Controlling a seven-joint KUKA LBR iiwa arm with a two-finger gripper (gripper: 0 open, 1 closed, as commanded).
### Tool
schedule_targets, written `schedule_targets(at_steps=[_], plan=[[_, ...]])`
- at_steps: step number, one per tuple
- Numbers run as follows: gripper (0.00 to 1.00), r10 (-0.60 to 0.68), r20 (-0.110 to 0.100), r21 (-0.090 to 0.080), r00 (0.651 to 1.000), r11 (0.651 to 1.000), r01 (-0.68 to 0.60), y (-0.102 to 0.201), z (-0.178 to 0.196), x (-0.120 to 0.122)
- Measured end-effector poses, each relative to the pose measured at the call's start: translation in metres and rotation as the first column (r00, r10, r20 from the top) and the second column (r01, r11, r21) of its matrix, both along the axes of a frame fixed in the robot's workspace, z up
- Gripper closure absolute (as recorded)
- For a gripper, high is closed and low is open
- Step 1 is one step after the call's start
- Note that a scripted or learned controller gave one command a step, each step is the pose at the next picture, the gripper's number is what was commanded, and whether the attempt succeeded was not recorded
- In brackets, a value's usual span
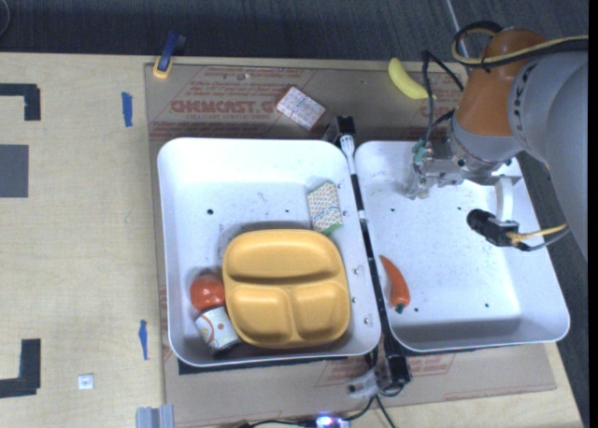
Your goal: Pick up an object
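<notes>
Gripper (422,177) being held low over far-left part of right bin (523,309), nothing seen between fingers; finger state cannot be told (tips too small, blurred). Orange pepper (396,283) lying on right bin floor by left wall, well apart from gripper. Left bin (177,230) being occupied by yellow divided tray (285,286), patterned packet (324,206) just beyond it, red-orange ball (206,291) and small can (216,327) at tray's left. Banana (406,79) lying on bench beyond bins.

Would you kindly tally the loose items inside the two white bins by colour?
Yellow: 1, the divided tray
Orange-red: 2, the pepper and the round toy
White-orange: 1, the can
Pale patterned: 1, the packet
Total: 5
</notes>
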State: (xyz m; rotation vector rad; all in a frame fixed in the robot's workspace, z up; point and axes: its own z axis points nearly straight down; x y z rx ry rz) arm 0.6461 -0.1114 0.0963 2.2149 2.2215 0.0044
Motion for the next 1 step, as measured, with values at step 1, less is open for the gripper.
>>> schedule_targets(at_steps=[1], plan=[[1.0,-0.002,-0.006,0.002,1.0,1.0,0.002,0.0364,0.0891,-0.0722]])
